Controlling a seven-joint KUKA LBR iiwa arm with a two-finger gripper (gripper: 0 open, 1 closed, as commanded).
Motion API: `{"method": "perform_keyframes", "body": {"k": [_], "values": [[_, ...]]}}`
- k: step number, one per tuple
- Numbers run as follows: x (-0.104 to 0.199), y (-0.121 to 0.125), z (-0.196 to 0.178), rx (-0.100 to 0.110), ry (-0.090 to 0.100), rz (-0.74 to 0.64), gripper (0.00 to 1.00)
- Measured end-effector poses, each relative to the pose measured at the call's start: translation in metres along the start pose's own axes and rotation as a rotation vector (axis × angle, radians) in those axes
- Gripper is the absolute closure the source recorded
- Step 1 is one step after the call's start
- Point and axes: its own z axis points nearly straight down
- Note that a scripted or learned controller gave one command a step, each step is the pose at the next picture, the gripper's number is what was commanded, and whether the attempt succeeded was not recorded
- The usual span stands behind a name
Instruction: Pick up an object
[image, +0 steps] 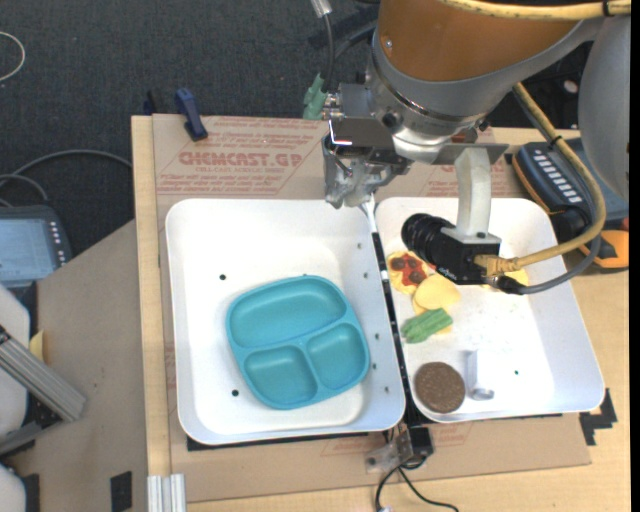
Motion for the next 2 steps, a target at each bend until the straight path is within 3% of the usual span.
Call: {"method": "perform_keyframes", "body": {"k": [1,2], "values": [[-0.043,-0.019,0.051,0.024,-0.007,0.0,1.0],[-0.076,-0.03,0.192,0.033,-0.009,0.0,1.0]]}}
